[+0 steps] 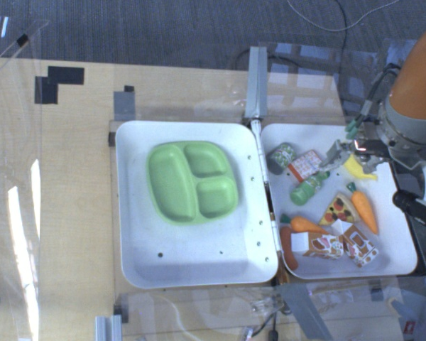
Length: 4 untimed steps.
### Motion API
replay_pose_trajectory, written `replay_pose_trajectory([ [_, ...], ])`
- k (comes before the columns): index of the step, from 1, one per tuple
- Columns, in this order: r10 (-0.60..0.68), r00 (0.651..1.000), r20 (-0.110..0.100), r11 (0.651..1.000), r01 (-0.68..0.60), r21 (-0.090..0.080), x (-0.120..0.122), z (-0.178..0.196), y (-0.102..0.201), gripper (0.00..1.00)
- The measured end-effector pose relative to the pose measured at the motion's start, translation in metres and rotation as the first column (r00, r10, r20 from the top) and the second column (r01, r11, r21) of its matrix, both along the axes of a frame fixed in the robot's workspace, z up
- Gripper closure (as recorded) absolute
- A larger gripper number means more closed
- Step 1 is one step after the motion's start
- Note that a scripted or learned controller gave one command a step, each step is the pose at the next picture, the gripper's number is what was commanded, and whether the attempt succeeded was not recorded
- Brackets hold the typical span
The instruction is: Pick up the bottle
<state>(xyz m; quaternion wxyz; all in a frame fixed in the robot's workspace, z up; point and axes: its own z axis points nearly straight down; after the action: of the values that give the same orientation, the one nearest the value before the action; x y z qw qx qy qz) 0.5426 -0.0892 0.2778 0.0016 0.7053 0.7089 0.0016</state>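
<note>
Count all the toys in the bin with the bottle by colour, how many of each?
Green: 1, the bottle
Orange: 2, the carrot and the second carrot
Yellow: 1, the banana-like piece
Grey-green: 1, the round can
Mixed colours: 3, the red-and-white pack, the pizza slice and the patterned box
Total: 8

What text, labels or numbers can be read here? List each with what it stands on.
None is readable.
Red-and-white carton: print too blurred to read.
Brown-and-white printed box: pattern, too small to read.
Green bottle: its label shows no legible letters.
</note>
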Motion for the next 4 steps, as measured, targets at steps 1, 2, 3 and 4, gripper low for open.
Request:
replay_pose_trajectory([
  [1, 0.051, 0.999, -0.002, 0.999, -0.051, 0.0, 0.009, -0.122, 0.002, 0.0],
  [2, 0.128, 0.992, 0.008, 0.992, -0.128, -0.002, 0.032, -0.189, -0.028, 0.0],
  [3, 0.129, 0.992, 0.013, 0.992, -0.129, -0.003, 0.034, -0.177, -0.027, 1.0],
  [4, 0.014, 1.0, 0.001, 1.0, -0.014, 0.0, 0.035, -0.092, 0.045, 1.0],
])
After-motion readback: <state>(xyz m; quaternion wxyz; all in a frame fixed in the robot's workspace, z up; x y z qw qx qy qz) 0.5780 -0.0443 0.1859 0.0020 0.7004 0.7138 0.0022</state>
